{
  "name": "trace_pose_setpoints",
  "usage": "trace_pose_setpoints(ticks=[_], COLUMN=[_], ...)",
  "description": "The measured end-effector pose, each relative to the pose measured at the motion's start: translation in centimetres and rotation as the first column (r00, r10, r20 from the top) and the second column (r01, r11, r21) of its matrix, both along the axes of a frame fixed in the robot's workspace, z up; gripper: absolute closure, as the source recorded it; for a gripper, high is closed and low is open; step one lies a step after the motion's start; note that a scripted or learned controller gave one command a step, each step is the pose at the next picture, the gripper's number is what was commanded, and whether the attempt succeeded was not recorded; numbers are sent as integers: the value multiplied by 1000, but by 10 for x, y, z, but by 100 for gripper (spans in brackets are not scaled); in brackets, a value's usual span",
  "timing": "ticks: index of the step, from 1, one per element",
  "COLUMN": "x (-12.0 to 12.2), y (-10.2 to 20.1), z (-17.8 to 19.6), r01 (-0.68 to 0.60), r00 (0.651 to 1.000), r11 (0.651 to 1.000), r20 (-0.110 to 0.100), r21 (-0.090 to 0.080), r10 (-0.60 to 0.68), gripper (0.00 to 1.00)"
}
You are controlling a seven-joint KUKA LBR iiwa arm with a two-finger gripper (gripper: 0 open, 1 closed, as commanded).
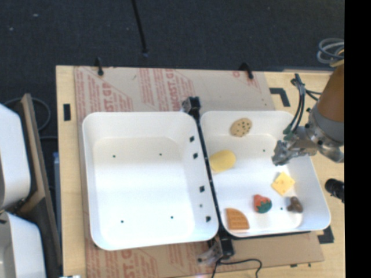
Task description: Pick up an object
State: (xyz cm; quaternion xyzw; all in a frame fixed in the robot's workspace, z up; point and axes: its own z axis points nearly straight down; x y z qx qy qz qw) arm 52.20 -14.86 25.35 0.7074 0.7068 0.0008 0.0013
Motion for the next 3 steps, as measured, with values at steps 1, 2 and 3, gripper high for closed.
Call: trace_pose_setpoints(ticks=[1, 2, 3], x=[0, 66, 112], y=[0, 36, -36], z=[0, -85, -137], r01=[0, -4, 3], r00=[1000, 1000, 1000], r11=[1000, 1000, 1000], r20=[-1, -9, -6], r21=[0, 2, 0], r10=[0, 4, -3], gripper=[0, 0, 0])
